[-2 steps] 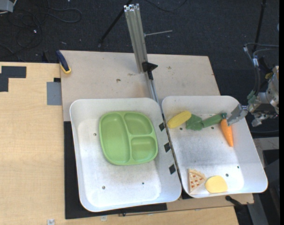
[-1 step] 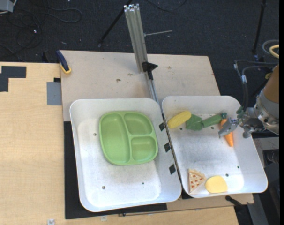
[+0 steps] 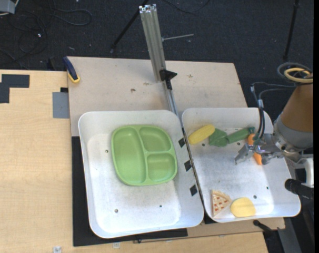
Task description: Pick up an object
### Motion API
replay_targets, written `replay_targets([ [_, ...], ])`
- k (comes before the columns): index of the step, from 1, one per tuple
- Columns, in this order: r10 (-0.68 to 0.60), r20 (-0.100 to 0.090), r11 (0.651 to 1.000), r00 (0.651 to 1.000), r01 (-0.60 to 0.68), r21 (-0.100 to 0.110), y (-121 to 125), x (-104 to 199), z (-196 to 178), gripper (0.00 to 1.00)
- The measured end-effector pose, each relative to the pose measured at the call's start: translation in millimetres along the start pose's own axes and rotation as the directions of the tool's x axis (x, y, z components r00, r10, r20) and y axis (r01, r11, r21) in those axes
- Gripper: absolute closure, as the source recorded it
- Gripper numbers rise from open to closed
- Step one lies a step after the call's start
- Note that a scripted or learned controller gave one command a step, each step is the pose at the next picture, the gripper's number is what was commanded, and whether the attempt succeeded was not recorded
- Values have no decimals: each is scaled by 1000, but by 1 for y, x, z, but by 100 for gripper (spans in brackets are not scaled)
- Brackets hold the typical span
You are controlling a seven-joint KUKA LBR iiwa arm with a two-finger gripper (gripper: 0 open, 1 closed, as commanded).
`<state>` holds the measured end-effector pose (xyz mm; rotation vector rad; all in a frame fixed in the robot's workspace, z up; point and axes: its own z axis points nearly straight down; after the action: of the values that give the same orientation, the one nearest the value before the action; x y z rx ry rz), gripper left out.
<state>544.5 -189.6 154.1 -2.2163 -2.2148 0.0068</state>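
We see the hand (image 3: 247,154) low inside the right bin (image 3: 238,194), near that bin's far right part, with the grey arm (image 3: 296,117) and its orange band rising to the right of it. Its 2 fingers (image 3: 239,157) look spread a little apart, with nothing visibly between them. An orange piece (image 3: 257,157) sits just beside the hand on its right; we cannot tell whether they touch. Just beyond the hand lies a green object (image 3: 229,137), and further left of that a yellow corn cob (image 3: 201,134). Nearer the camera, well apart from the hand, lie a pizza slice (image 3: 219,202) and a yellow round object (image 3: 243,207). Far to the hand's left, the left bin (image 3: 96,204) holds a green 3-compartment plate (image 3: 144,155). Both bins rest on the desk (image 3: 117,83).
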Motion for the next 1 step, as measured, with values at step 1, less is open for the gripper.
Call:
replay_targets([
  [1, 0, 0, 1000, 1000, 0, -1, -10, -1, 49, 0],
])
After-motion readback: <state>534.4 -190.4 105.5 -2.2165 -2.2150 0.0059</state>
